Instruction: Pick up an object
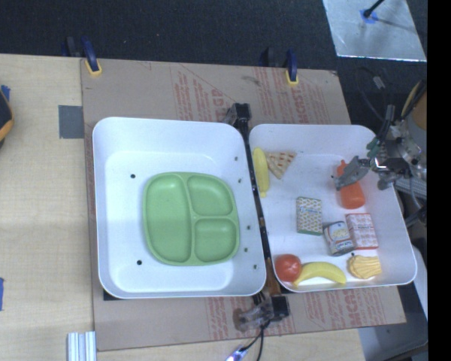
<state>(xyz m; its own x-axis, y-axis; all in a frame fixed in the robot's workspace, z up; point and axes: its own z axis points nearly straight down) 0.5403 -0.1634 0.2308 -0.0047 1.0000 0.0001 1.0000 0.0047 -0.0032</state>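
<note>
On the worktop [37, 224], a sheet of brown cardboard [203, 89] carries two shallow white bins side by side. The left bin [113, 156] holds a pale green divided plate [190, 218] with three compartments, lying flat near its middle. The right bin [316, 138] holds the small items. A yellow banana-shaped piece [261, 171] lies along its left wall, and just beside it sits a tan triangular wedge, like a slice of toast or pizza [281, 162]. Near the middle lies a small speckled green-grey packet [309, 215]. To its right stands a little tin can [337, 237], touching a pink-and-white box [361, 230]. Along the front edge sit a red tomato [287, 266], a yellow banana [321, 273] curved against it, and a ridged yellow piece, like a bunch of fries or corn [364, 265]. The arm comes in from the right, and its jaws [351, 173] hang at the right bin's upper right part, directly over a small orange-red object [352, 195]. That object is blocky with rounded corners, plain and glossy, and it rests on the bin floor near the right wall, apart from the box below it. The grey fingertips reach its upper edge, but whether the jaws are wide, narrow or closed on it I cannot tell, since the wrist hardware blurs into them.
</note>
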